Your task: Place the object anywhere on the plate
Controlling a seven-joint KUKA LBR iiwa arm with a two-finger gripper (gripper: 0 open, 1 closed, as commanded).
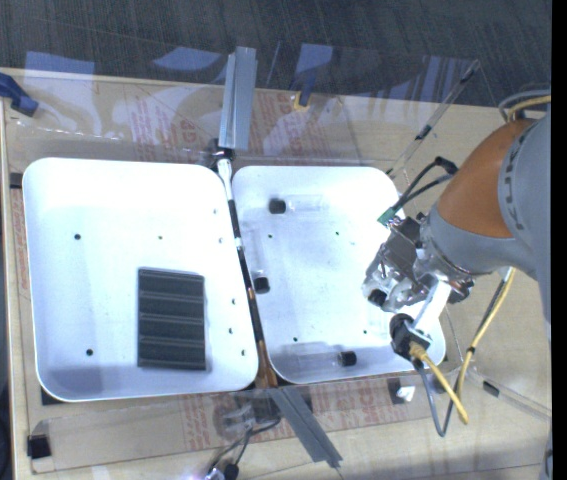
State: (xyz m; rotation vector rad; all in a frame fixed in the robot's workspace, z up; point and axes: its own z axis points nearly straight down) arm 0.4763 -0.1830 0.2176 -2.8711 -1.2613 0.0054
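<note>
We look down at a slant on a wooden bench (113,118) that carries two shallow white plastic bins side by side. In the left bin (113,198) lies a dark grey ribbed rectangular plate (172,318), flat on the floor of the bin, toward its near edge and a little right of its middle. Its ridges run across it in parallel bands.

The right bin (303,258) holds a few small things. A small black knob-like object (277,206) sits near the far left corner of that bin, well apart from the plate and on the other side of the wall that divides the two bins. Another small dark piece (346,358) rests close to the near wall, and a tiny dark bit (261,285) lies just beside the dividing wall.

The grey arm with its orange band (483,193) reaches in from the right, and its claw (391,286) hangs over the right edge of the right bin, near the rim. We cannot tell how the claw stands, for the metal parts at the wrist crowd together and hide it; we see nothing held there. A yellow cable (443,383) trails from the wrist down toward the near side of the bench. A grey metal bar (236,98) stands at the far end of the gap between the bins.
</note>
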